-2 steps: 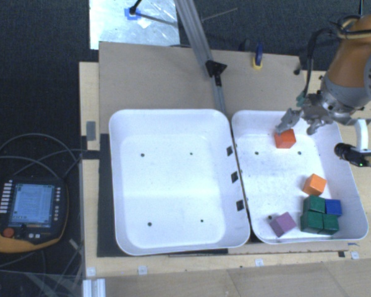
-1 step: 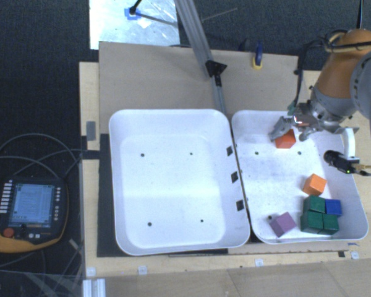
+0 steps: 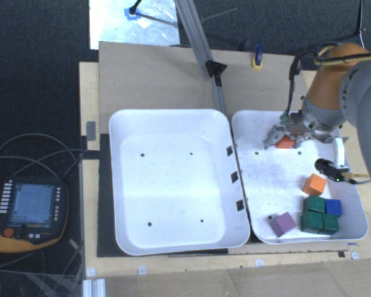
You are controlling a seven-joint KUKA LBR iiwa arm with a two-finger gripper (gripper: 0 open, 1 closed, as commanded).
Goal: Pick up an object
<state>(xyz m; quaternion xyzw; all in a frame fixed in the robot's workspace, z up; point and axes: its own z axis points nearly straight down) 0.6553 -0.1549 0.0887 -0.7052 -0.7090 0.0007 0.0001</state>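
Gripper (image 3: 289, 137) is down at the far end of the right bin (image 3: 260, 166), fingers spread around a small orange block (image 3: 285, 143), not clamped on it. Near-right corner holds another orange block (image 3: 315, 184), blue block (image 3: 332, 207), green blocks (image 3: 315, 216) and purple block (image 3: 283, 223).

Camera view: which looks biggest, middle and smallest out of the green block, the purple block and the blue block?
1. green block, clearly the largest.
2. purple block.
3. blue block, smallest, though the purple block looks only slightly bigger, so those two are close.
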